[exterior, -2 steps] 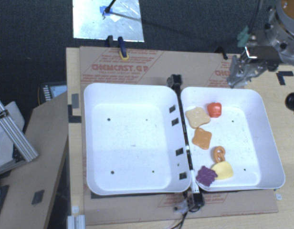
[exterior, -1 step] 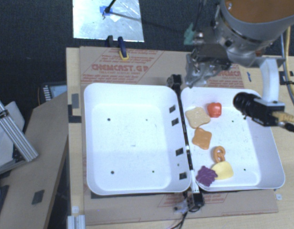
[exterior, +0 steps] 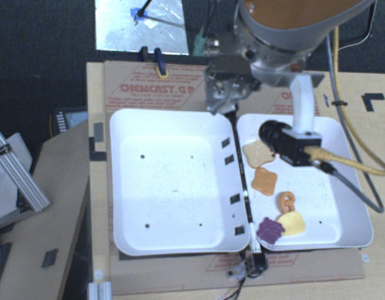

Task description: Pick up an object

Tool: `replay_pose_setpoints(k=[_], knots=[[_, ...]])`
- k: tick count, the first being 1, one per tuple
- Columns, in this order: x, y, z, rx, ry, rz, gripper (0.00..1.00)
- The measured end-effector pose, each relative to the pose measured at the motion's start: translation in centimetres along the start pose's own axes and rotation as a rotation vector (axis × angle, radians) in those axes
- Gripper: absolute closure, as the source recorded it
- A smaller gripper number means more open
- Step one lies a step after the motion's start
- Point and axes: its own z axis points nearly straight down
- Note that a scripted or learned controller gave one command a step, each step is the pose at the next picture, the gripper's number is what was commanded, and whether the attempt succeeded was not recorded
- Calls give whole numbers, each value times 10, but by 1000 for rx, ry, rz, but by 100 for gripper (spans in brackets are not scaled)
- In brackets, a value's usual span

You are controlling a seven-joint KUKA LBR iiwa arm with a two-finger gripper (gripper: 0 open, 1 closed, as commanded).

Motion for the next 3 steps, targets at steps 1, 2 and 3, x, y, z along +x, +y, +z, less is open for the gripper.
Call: replay_pose_setpoints(k=[1,2,3], knots=[[35,38,17,0,-2,4,100],[21,166,16,-8,-2,13,100],[34,106,-1,1,-1,4,100]])
